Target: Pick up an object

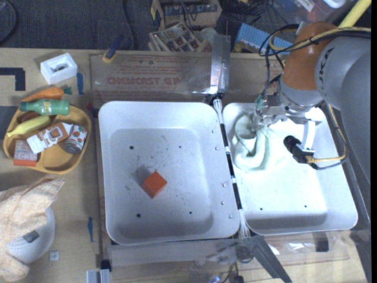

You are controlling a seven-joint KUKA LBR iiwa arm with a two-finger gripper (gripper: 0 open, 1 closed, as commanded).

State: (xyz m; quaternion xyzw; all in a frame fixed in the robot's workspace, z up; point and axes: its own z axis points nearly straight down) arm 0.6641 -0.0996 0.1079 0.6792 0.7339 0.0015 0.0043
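pincer (257, 118) low in right bin (306, 211) over pale ring (250, 152), grip state can't tell; soft ring may slip out

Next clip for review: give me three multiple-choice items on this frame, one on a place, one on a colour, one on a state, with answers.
1. Where does the cube lie?
A. left bin
B. right bin
C. yellow bowl

2. What colour is the cube?
A. blue
B. orange
C. green

3. Where is the tool now?
A. over the right bin
B. on the cube
C. over the yellow bowl

Answers: 1 A, it sits on the left bin floor. 2 B, its faces are orange. 3 A, it hangs over the right bin near a pale green object, far from the cube.
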